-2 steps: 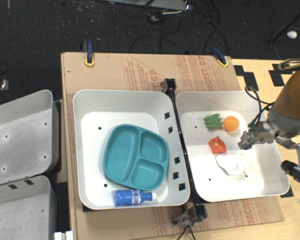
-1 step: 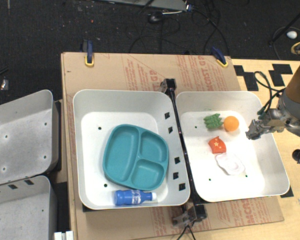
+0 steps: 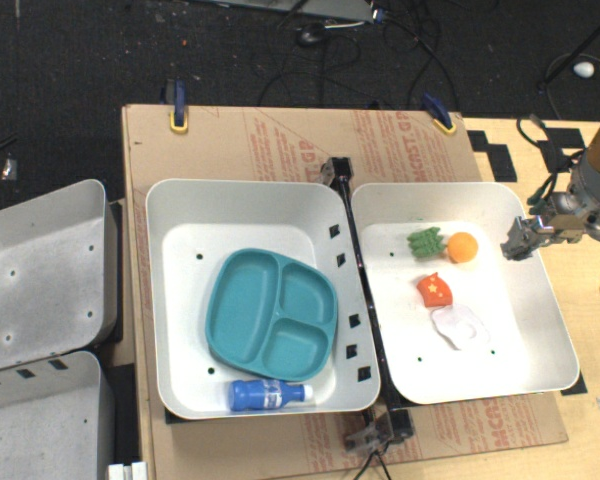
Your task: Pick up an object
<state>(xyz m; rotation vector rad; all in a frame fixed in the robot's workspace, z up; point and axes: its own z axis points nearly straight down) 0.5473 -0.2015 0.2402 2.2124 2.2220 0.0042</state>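
Orange, a small round ball (image 3: 463, 247) lies in the right white bin (image 3: 540, 368), right of centre in the frame; the pincer (image 3: 521, 238) hovers just to its right, over the bin's rim, its grip unreadable; nothing visibly held.

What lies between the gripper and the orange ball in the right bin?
In the camera view, bare white bin floor and wall separate the gripper from the orange ball; nothing lies between them.
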